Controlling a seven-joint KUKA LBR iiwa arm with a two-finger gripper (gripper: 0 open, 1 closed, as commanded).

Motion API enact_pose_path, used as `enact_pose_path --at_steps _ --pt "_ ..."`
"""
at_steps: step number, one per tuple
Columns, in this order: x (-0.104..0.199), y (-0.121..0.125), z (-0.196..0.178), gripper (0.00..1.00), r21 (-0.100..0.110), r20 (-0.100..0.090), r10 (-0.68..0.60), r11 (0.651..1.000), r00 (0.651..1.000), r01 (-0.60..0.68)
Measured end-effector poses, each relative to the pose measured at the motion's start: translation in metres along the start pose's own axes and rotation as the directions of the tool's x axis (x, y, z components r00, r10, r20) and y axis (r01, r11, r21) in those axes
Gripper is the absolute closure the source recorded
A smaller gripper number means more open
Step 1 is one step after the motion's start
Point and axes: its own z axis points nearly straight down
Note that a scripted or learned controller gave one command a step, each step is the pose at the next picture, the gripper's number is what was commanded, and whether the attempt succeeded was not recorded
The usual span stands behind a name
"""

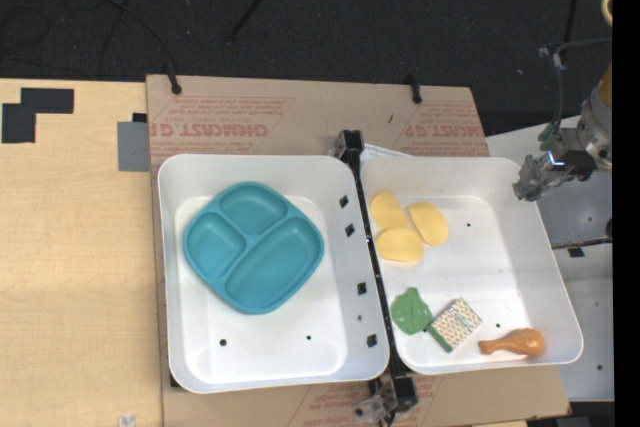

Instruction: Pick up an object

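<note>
Tool [540, 177] sits just past the right bin's [545, 245] upper right rim, over no item; can't tell its state. Inside that bin: three yellow pieces [407, 227] upper left, green piece [410, 311], patterned block [456, 323], orange drumstick [514, 344] along front. Teal plate [254, 246] in left bin [190, 355].

My gripper [535, 177] hangs at the right rim of the right bin [530, 245], above its upper corner, holding nothing. Below me in that bin lie three yellow pieces [405, 225] bunched together, a green leaf [409, 311] touching a patterned sponge [456, 323], and an orange drumstick [514, 343]. The left bin [200, 355] holds a teal divided plate [254, 246].
</note>
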Motion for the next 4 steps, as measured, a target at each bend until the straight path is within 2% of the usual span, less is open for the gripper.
enact_pose_path --at_steps 1,2,3,4 --pt "-0.001 0.0 -0.007 1.0 0.005 -0.002 -0.001 1.0 1.0 0.001" --pt "0.061 0.001 0.005 1.0 0.009 -0.005 -0.004 1.0 1.0 0.004" --pt "0.112 0.006 0.002 1.0 0.008 -0.004 -0.004 1.0 1.0 0.004" --pt "0.166 0.005 0.02 1.0 0.01 -0.004 -0.003 1.0 1.0 0.003"
